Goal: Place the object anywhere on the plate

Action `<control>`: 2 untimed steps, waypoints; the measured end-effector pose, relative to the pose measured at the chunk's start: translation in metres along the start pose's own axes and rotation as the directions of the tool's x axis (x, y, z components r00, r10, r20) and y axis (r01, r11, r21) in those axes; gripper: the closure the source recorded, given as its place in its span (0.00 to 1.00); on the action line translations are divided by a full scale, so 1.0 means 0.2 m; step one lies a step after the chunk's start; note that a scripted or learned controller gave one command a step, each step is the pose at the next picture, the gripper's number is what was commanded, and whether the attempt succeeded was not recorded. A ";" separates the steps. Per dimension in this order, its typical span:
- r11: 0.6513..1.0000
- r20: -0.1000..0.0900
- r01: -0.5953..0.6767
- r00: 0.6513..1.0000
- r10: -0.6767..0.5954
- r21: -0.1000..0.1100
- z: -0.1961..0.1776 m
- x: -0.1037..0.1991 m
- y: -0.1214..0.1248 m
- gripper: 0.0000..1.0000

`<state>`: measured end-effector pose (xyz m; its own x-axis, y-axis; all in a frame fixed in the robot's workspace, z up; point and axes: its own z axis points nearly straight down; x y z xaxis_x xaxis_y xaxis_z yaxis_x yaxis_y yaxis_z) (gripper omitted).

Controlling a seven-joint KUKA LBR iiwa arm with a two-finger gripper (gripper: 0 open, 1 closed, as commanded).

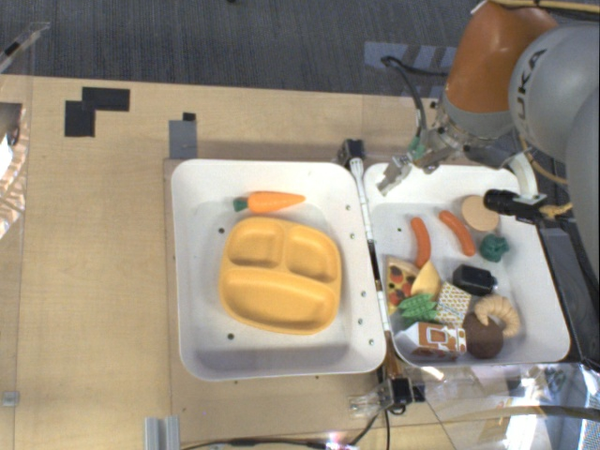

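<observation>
From the overhead camera, the yellow three-compartment plastic plate sits in the left white bin. A toy orange carrot with a green top lies just beyond the plate's far rim, off it. The tool hovers over the right bin's far-left corner; I cannot tell how it is set, and nothing shows in it. Risk: the slim carrot may roll from a closing grip.

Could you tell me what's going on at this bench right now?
A grey arm reaches in over the right bin, which holds a pile of toy foods. Its gripper hangs at that bin's top left corner with nothing visibly between its fingers. The left bin holds a yellow plate, with a carrot lying just beyond it, off the plate.
</observation>
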<state>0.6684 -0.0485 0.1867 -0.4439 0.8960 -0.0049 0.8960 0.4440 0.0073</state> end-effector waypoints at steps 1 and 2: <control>1.000 0.000 0.000 1.000 0.000 0.000 0.00 0.00 0.00 0.00; 1.000 0.000 0.000 1.000 0.000 0.000 0.00 0.00 0.00 0.00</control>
<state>0.6684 -0.0485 0.1867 -0.4439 0.8960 -0.0049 0.8960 0.4440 0.0073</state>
